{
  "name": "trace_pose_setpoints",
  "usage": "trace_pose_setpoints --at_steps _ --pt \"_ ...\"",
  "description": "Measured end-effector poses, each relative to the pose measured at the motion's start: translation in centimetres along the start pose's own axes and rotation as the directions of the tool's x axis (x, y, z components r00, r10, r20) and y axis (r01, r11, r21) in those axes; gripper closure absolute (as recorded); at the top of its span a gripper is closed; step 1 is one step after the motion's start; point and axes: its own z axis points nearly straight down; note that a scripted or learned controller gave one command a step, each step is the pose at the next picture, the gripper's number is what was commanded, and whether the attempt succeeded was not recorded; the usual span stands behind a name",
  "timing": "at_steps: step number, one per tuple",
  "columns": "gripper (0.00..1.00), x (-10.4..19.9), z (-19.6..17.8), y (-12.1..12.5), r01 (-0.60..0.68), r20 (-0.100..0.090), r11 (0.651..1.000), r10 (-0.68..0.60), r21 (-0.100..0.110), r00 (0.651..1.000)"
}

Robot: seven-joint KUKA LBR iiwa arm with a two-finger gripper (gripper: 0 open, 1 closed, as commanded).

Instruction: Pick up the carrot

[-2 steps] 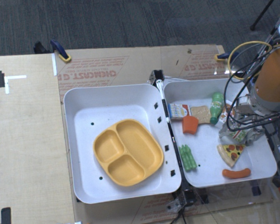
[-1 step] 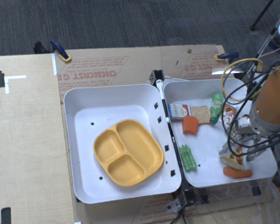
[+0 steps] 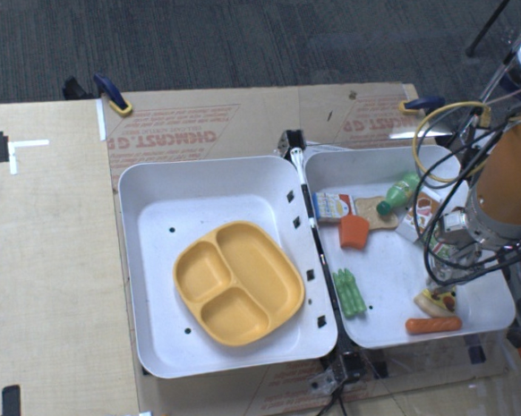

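Note:
The carrot [image 3: 434, 324], a long orange piece with rounded ends, lies flat near the front wall of the right bin [image 3: 387, 332]. My gripper [image 3: 446, 264] hangs over the right side of that bin, under the orange band and a tangle of cables. It is a short way behind the carrot and slightly to its right. Nothing shows the carrot lifted or gripped.
A small pale toy with red and yellow [image 3: 436, 301] lies just behind the carrot. Also in the right bin are green beans [image 3: 349, 293], an orange-red block [image 3: 354, 232], a small carton [image 3: 333, 206] and a green bottle [image 3: 398, 194]. The left bin [image 3: 148, 256] holds a yellow divided plate [image 3: 238, 282].

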Motion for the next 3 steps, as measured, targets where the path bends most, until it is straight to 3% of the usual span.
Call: trace_pose_setpoints --at_steps 1,2,3 --pt "1.00 -5.9 1.2 1.6 -0.040 -0.005 0.999 0.040 -0.005 0.999" --pt "0.00 -5.9 1.2 1.6 -0.040 -0.005 0.999 0.040 -0.005 0.999" --pt "0.00 -1.2 1.1 -3.6 -0.335 -0.005 0.942 0.335 -0.001 0.942"
